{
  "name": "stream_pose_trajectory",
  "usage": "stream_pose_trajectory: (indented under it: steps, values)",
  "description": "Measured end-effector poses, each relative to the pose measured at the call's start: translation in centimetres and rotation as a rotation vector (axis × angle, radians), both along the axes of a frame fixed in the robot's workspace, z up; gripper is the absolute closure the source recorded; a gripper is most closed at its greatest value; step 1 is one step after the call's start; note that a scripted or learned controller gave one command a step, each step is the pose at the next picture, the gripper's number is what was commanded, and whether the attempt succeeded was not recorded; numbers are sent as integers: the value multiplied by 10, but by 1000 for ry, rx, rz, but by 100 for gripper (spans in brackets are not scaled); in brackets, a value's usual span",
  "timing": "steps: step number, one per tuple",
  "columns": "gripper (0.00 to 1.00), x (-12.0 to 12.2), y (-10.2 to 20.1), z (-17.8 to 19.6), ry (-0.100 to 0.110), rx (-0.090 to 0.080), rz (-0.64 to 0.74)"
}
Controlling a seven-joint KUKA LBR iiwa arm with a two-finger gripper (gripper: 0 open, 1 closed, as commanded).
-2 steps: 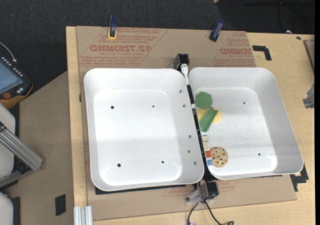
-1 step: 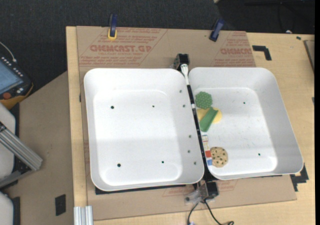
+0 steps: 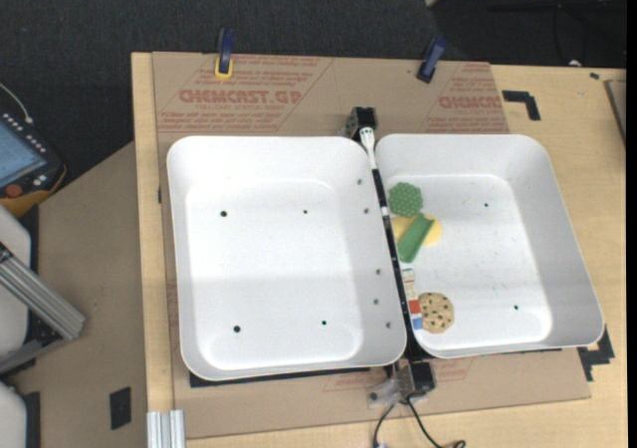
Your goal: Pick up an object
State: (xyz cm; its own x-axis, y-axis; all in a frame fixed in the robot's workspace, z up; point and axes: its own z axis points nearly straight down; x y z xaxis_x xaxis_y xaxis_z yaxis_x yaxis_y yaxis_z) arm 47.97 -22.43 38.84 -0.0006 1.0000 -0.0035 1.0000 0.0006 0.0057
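Looking down at a slant from the camera view: two shallow white bins sit side by side on the table [image 3: 149, 237], on a brown cardboard sheet [image 3: 328, 88] clamped at its far edge by two blue clips [image 3: 225, 50]. Left bin [image 3: 189, 267] has a bare floor, rounded rim all the way round. Right bin [image 3: 557, 237] carries all the objects, and every one is crowded against its left wall, next to the seam where the two rims meet. Green round textured piece [image 3: 405, 199] is farthest back, just beside the rim. Yellow piece [image 3: 405, 228] lies right below it, with a green bar [image 3: 419, 235] tilted across it, touching. Cookie-like tan disc [image 3: 435, 312] sits near the front-left corner, with a small red-and-white item [image 3: 414, 306] between it and the wall; can't tell what that item is. Middle and right side of that bin's floor is open, so there is plenty of room from the right and little on the rim side. Black fixtures [image 3: 361, 121] sit at both ends of the seam. Hand state: cannot tell.
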Motion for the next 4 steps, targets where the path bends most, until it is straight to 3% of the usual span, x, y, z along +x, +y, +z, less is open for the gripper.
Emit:
stream_pose_trajectory:
  steps: [1, 3, 4]
  values:
    - [100, -1, 1, -63, 11, 5, -1]
    - [100, 0, 0, -9, 1, 0, 0]
    - [100, -1, 1, -60, 10, 5, -1]
